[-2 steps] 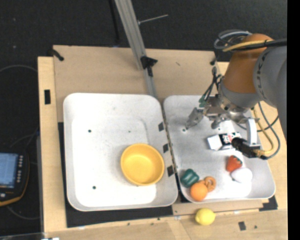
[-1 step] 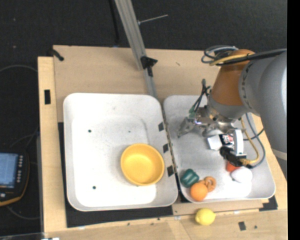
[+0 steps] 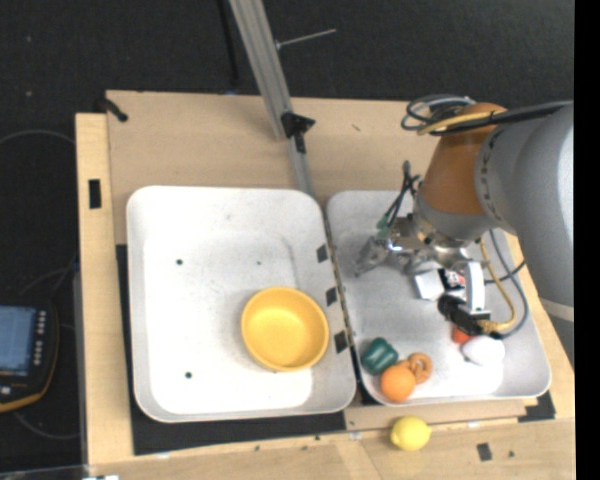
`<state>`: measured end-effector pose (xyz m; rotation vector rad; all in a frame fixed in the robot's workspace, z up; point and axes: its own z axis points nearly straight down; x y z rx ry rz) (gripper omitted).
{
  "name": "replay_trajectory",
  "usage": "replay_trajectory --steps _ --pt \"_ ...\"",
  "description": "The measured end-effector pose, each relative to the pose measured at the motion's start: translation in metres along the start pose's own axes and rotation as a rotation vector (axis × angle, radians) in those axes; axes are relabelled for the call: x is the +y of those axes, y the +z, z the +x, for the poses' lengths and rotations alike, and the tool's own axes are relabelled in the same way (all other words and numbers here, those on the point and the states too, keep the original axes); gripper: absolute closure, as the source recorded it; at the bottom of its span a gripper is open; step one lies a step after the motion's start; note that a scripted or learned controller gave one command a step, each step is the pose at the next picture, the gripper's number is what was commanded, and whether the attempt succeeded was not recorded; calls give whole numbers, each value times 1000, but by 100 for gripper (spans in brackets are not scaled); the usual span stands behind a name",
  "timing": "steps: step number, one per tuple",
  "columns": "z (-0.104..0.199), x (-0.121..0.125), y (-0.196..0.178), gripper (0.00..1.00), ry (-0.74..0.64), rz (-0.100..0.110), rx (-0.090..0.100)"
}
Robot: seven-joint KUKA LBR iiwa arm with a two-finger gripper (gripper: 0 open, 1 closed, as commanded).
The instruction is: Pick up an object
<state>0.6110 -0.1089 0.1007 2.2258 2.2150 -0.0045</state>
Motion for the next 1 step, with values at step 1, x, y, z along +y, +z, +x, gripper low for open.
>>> replay_trajectory --steps 1 --pt "0 1 -11 100 5 -4 3"
